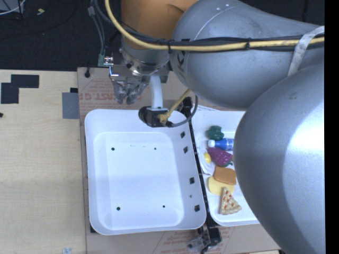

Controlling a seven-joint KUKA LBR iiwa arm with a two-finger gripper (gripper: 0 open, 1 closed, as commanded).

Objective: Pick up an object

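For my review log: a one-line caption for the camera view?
Gripper above left bin's far edge; toy food, including pizza slice, lies in right bin.

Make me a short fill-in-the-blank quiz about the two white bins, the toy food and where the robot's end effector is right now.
1. The pizza slice lies in the ____ bin in the camera view.
2. Among the toys, the dark green one lies nearest the bin's ____ edge.
3. The end effector hangs above the far edge of the ____ bin.
4. The purple toy lies just below the ____ bottle.

Missing words: right; far; left; blue
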